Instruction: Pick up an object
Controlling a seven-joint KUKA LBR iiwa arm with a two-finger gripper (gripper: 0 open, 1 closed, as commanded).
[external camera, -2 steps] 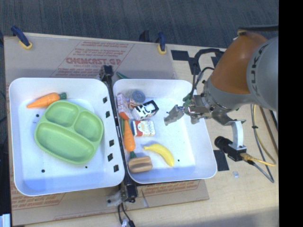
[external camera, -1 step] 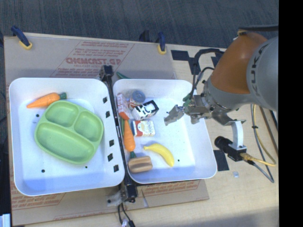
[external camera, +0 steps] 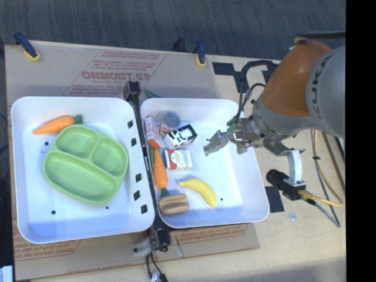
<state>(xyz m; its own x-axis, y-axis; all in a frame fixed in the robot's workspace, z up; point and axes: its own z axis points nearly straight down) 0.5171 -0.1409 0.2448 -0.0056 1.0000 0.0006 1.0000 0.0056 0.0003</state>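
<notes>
Nothing is held yet: the claw (external camera: 214,144) is spread empty, with the banana (external camera: 198,191) left below it, ungrasped.

A brown cardboard sheet (external camera: 117,69) printed with red lettering lies flat on the pale wooden benchtop (external camera: 305,239). 2 blue clamps pin its far edge, 1 at the left corner (external camera: 26,46) and 1 near the middle (external camera: 201,53). On the sheet sit 2 shallow white plastic bins side by side, the left bin (external camera: 23,175) and the right bin (external camera: 249,181), their inner walls touching under a row of black clips (external camera: 138,151). Black tape patches (external camera: 226,69) mark the bench beside the right bin. A yellow cable (external camera: 326,201) and thin black cables (external camera: 329,157) trail across the bench at the right. Dark grey carpet (external camera: 147,10) lies beyond the bench.
</notes>
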